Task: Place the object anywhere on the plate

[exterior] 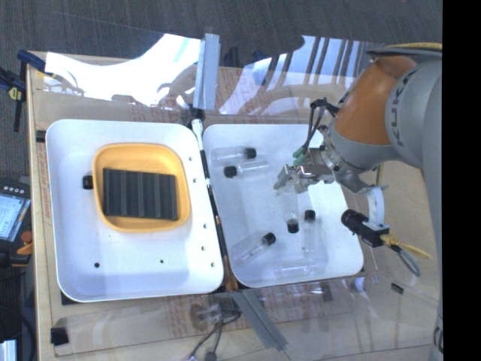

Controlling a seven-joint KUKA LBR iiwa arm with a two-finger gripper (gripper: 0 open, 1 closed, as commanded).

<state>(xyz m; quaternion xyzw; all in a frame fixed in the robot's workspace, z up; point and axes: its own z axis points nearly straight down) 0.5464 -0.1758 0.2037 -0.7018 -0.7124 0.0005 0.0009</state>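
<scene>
A yellow plate [110,161] lies in the left bin [68,262], with a dark ridged block [142,194] resting on its middle. In the right bin [342,250] lie several clear vials with black caps: two near the back left [239,155] [244,170], one at the front [256,246], and two short ones near the middle [293,225] [309,216]. My gripper [293,179] hangs over the middle of the right bin, just behind the two short vials. Nothing is visibly held in it.
A small black piece [88,182] sits in the left bin beside the plate's left rim. The raised divider [209,201] between the bins runs front to back. The arm's orange band [368,104] and cables crowd the right bin's far right side.
</scene>
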